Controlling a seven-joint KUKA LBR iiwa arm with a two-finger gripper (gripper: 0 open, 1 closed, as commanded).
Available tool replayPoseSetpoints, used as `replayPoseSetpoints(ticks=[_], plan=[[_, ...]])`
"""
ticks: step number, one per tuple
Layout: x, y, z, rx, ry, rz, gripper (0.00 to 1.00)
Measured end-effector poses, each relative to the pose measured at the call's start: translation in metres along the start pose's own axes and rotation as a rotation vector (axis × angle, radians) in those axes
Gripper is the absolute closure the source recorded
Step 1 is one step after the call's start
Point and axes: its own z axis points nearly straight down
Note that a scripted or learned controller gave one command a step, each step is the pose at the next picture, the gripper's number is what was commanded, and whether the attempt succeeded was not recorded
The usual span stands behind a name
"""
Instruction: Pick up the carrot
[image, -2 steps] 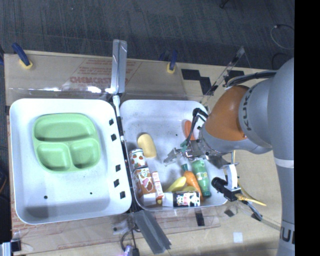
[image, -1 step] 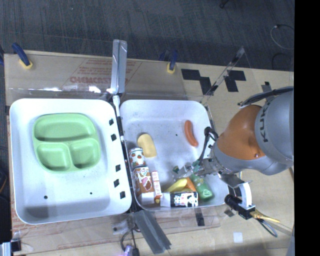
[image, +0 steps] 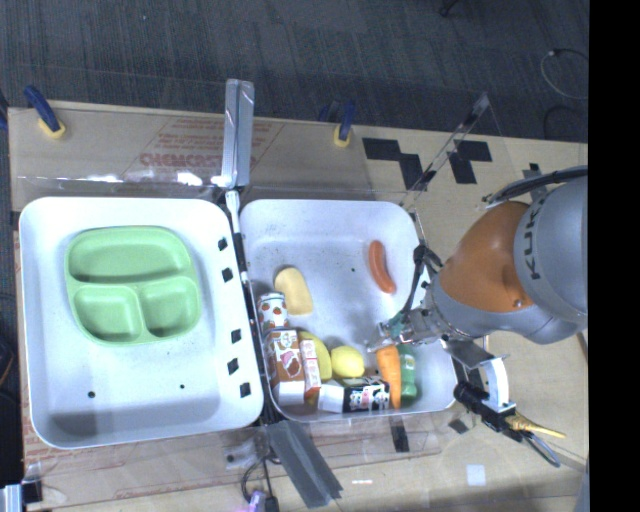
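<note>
The carrot (image: 388, 373) is a short orange cone lying at the front right of the right bin (image: 330, 225), its thick end pointing away from the front wall. A green item (image: 407, 375) lies against its right side. My gripper (image: 402, 328) hangs just above the carrot's thick end, close to the bin's right wall. The grey wrist with its orange band (image: 485, 272) reaches in from the right and hides the gripper's tip.
The right bin also holds a red sausage (image: 379, 266), a pale yellow potato-like piece (image: 293, 290), a lemon (image: 347, 362), a small can (image: 271, 310), two cartons (image: 298, 358) and a dark bottle (image: 350, 397). A green divided tray (image: 133, 283) lies in the left bin (image: 60, 400).
</note>
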Motion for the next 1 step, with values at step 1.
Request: replayPoseSetpoints(ticks=[1], plan=[[0.0349, 0.0007, -0.1206, 0.012, 0.004, 0.081, 1.0]])
